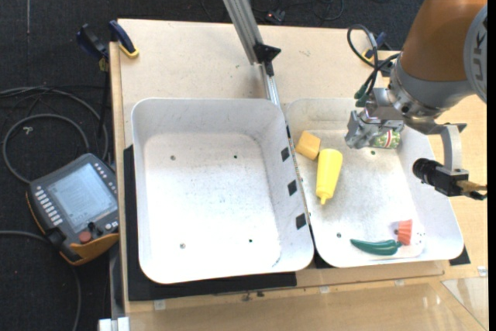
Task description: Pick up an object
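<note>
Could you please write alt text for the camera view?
A grey-and-orange arm's gripper is low in the right bin, beside a small can. That bin also holds a yellow block, yellow bottle and green pepper.

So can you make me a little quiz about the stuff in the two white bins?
1. True or false: the yellow bottle lies in the right bin.
2. Which thing lies nearest the right bin's front edge? A) green pepper B) yellow block C) the bottle
3. Fill in: the pincer hangs over the ____ bin, beside a small green-labelled can.

Key: 1 true; 2 A; 3 right.
</note>
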Controlling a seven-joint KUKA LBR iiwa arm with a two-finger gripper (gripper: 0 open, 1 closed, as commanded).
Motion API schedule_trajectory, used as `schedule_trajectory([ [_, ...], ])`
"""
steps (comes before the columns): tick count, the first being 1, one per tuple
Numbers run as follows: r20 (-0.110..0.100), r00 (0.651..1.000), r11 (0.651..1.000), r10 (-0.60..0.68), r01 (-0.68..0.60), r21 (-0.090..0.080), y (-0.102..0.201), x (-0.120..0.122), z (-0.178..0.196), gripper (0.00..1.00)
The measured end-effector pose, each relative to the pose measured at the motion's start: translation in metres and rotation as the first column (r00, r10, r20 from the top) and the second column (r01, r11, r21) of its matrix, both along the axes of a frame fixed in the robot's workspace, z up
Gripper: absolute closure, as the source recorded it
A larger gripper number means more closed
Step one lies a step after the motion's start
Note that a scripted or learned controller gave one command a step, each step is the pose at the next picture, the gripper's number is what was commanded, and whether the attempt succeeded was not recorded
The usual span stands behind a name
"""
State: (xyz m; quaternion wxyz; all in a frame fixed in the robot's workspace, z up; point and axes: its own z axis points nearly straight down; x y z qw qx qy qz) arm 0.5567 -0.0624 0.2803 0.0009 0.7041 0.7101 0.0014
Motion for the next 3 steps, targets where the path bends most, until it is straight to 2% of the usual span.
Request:
schedule_trajectory([
  [3, -0.001, 1.0, 1.0, -0.001, 0.001, 0.0, 0.151, 0.06, -0.021, 1.0],
])
